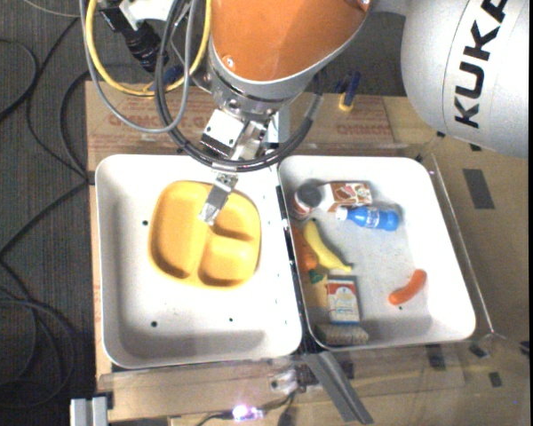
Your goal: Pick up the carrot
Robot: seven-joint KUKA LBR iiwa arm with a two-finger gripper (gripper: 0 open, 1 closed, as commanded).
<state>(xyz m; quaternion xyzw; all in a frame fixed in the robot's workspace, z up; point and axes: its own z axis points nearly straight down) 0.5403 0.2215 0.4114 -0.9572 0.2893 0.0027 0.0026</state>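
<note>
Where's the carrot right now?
The carrot lies in the right bin, near its lower right corner, apart from the other items; the small box sits to its left. The gripper hangs over the yellow tray in the left bin.

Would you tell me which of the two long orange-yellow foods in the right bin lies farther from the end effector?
The carrot, alone near the bin's right side; the banana hugs the left wall.

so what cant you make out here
- Gripper: the fingertips over the yellow tray are too small to read.
- Orange piece: partly under the banana by the right bin's left wall; carrot or not, unclear. The orange thing lying apart could also be it.
- Box label: too small to read.
- Arm: hides the bench behind the bins.
</note>
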